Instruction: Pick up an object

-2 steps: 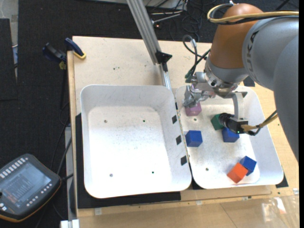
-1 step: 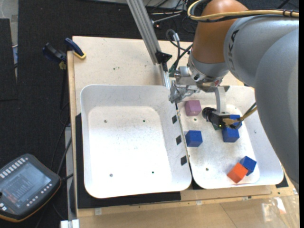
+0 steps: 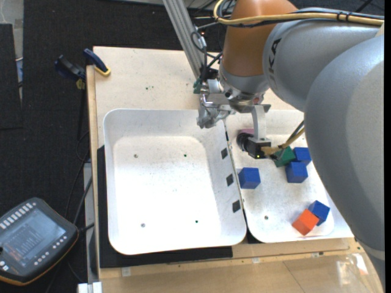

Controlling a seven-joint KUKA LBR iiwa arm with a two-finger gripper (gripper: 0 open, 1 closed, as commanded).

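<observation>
My gripper [image 3: 208,116] hangs over the far end of the divide between the two white bins, at the left bin's [image 3: 160,188] back right corner. I see nothing in its grasp. In the right bin [image 3: 272,227] a blue cube [image 3: 249,177] lies close to the divide. Further right, two blue blocks [image 3: 297,166] sit against a green piece [image 3: 284,158]. At the near right, an orange block [image 3: 305,222] touches another blue block [image 3: 319,211]. A small pink thing [image 3: 246,131] peeks out just behind the wrist hardware.
The arm's grey body covers the right bin's far right part. A blue and yellow clamp [image 3: 91,63] lies on the bench at the back left. A pendant with a screen [image 3: 30,240] sits off the bench at the lower left.
</observation>
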